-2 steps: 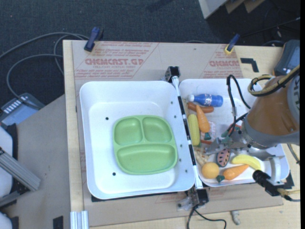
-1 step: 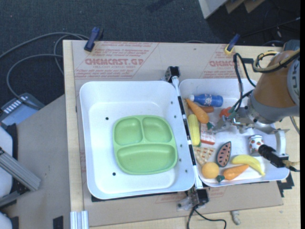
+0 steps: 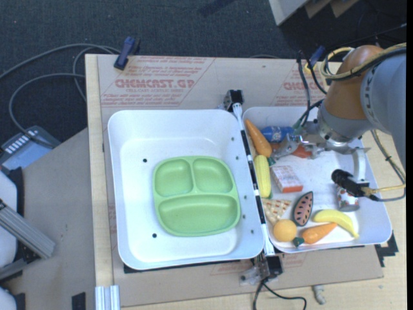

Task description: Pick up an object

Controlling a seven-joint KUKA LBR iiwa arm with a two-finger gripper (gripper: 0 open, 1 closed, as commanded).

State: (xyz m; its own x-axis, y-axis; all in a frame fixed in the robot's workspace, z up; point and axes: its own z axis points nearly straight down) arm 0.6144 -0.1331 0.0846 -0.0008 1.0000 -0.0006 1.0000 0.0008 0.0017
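Crowding is the main hazard. The likeliest target, a small red-orange piece (image 3: 290,150) too hidden to name, lies at the far end of the right bin (image 3: 375,202). The gripper (image 3: 299,142) is low over it, and whether it is released or clenched cannot be told from this slant.

A blue packet (image 3: 277,133) and a long carrot (image 3: 258,139) sit just beside the piece, so a closing grip could catch two things or knock one away. The carrot and the ear of corn (image 3: 261,175) look like smooth, rounded plastic and would probably roll or squirt out. The small flat-faced carton (image 3: 286,178) should hold better.

Nearer the camera lie a waffle piece (image 3: 277,207), a watermelon slice (image 3: 303,206), an orange (image 3: 284,230), a second carrot (image 3: 316,233) and a curved banana (image 3: 338,219). These are packed close, and some touch.

The left bin (image 3: 132,173) holds a matte green divided plate (image 3: 193,196).
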